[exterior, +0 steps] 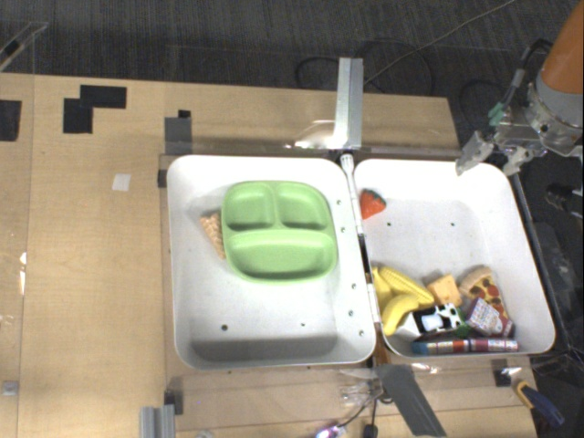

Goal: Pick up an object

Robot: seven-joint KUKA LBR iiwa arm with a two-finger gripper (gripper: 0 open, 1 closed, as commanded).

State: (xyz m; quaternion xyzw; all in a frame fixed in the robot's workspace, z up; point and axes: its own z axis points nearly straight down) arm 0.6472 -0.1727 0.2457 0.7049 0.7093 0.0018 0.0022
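My gripper hangs over the far right corner of the right bin, open, with nothing between its fingers. In that bin a red strawberry lies at the far left. A yellow banana bunch, a tan block, a pizza slice, a black-and-white item, a small packet and a marker crowd the near side. All of them lie well away from the gripper.
The left bin holds a green divided plate with a tan waffle-like piece poking out under its left edge. A metal post stands behind the wall between the bins. Cables run across the dark floor beyond.
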